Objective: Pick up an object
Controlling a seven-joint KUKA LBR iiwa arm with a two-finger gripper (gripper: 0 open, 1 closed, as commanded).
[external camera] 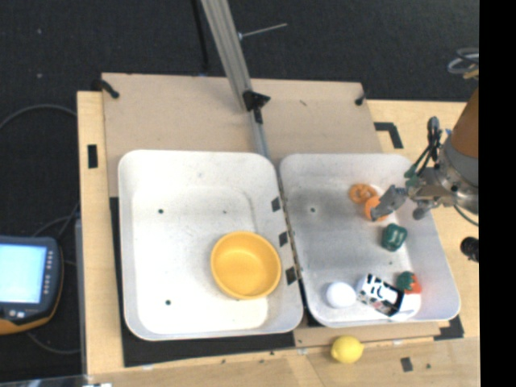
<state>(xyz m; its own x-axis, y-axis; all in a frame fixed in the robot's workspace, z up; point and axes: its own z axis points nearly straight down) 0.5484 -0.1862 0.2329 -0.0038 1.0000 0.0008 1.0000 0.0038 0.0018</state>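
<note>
Dark floor surrounds the pale wooden table [185,111], and from my remote seat I read the scene from the left, where a handheld screen [28,280] glows at the edge. Next comes the left bin [161,184], a shallow white plastic tray holding a smooth, round yellow bowl [246,264], mouth up. A metal pole [230,47] slants down to the seam between the trays. The right bin [322,184] carries the small things: a white ball [340,294], a black-and-white packet [379,293] with a red and green piece [405,281] against it, a dark green block [393,237], and a lumpy orange toy [364,197]. A yellow lemon [347,349] lies outside, on the table's front edge. The gripper [407,201] sits low over the right bin, its fingers [390,202] spread wide with nothing between them. I judge the orange toy the likeliest target: it lies just left of the near fingertip, almost touching, while the green block sits just below.
</note>
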